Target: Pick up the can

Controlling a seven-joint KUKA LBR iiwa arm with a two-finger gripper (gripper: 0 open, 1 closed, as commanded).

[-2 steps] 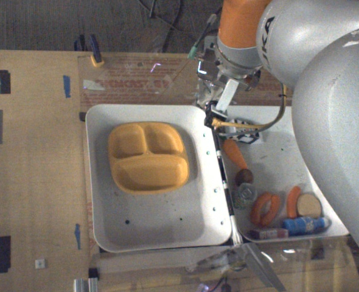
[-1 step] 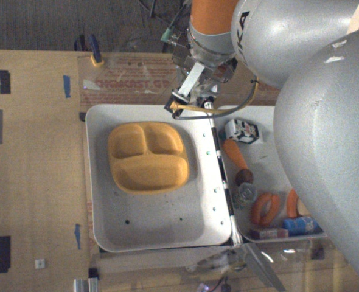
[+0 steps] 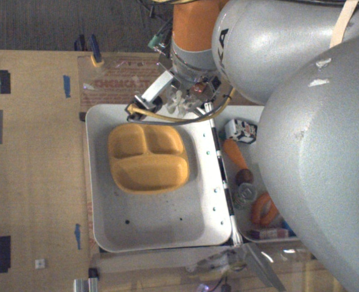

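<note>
We see the small silvery metal can (image 3: pixel 246 193) in the right white bin (image 3: pixel 250 231), its round end facing up, between a brown ball (image 3: pixel 244 176) and an orange ring (image 3: pixel 264 209). The two-finger gripper (image 3: pixel 178 102) hangs over the left white bin's (image 3: pixel 100 181) far rim, above the yellow divided plastic tray (image 3: pixel 148 157); we cannot tell its opening. Faint red lettering on cardboard (image 3: pixel 115 83) is unreadable.

Arm (image 3: pixel 301 102) enters from the right; its bulky grey links cover the right side of the view. Orange band (image 3: pixel 195 17) sits above the wrist, top centre, yellow cable looped over it. Gripper (image 3: pixel 178 102) points down, hanging over the far rim of the left bin (image 3: pixel 94 181). Jaws pale, blurred; their spacing cannot be read.
</note>
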